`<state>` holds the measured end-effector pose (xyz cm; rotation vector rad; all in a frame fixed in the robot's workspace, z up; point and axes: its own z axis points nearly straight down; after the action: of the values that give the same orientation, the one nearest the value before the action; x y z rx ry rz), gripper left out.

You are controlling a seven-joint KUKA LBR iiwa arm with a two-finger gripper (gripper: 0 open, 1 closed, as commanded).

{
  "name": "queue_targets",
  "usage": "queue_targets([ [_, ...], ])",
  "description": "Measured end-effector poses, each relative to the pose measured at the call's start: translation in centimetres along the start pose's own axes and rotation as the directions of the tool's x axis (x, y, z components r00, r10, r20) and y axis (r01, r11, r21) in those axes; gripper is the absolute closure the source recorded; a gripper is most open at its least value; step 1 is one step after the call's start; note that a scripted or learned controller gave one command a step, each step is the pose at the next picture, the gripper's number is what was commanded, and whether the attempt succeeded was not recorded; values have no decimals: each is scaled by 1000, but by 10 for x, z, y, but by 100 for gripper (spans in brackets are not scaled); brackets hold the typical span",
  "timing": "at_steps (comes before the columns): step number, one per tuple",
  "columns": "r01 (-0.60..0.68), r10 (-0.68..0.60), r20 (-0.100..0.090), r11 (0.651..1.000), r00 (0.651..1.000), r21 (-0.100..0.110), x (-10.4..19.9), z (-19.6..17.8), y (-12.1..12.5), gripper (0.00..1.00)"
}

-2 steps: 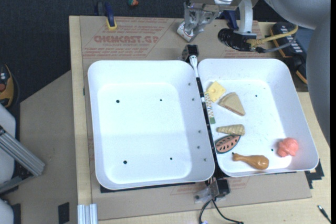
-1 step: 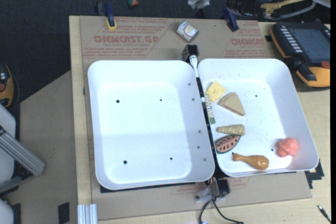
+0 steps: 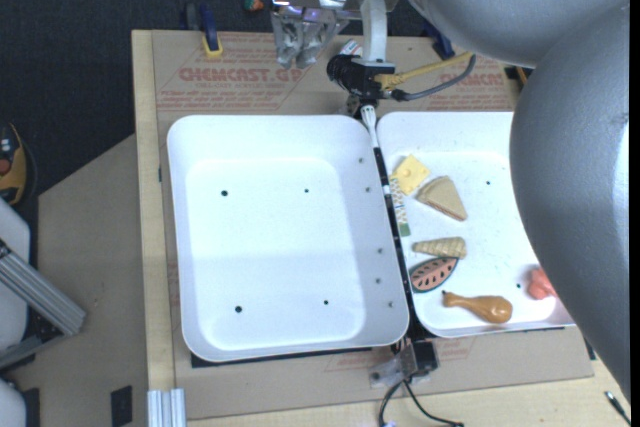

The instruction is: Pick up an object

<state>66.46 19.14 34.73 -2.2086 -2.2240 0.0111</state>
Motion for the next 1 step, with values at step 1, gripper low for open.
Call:
queue_targets([
  [1, -4, 4, -2, 1000, 1000, -15, 21, -42, -14, 100],
])
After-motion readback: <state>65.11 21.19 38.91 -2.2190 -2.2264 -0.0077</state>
